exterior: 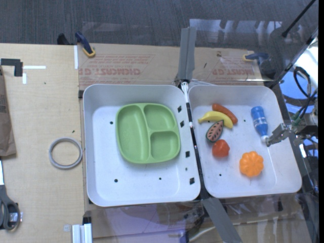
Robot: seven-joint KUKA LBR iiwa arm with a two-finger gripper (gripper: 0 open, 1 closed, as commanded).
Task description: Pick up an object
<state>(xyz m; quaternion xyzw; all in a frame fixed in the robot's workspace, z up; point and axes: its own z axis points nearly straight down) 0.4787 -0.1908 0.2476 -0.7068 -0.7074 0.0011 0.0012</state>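
Two shallow white bins are sitting side by side on the bench, the left bin [96, 151] and the right bin [276, 184] meeting along a shared middle wall. Lying in the middle of the left bin is a green divided plate [148, 132] with three compartments, and nothing is resting in any of them. Six small things are lying in the right bin. An orange sausage [225, 113] is stretching along near the far edge, with a yellow banana [214, 117] touching its near side. Just below the banana, a watermelon slice [214, 131] is tilting on its side, and a red tomato-like piece [220, 148] is sitting just beside it toward the near edge. An orange pumpkin [251, 164] is resting toward the near right corner, apart from the others. A blue bottle [259, 120] is lying along the right side of the bin, its white cap pointing toward the near edge. The gripper [276, 134] is hanging low over the right edge of the right bin, just beside the bottle's cap end, with nothing showing between its fingers; whether they are spread or pressed together cannot be told at this size. On the bench's left part, a grey ring [66, 152] is lying flat, well apart from the bins.
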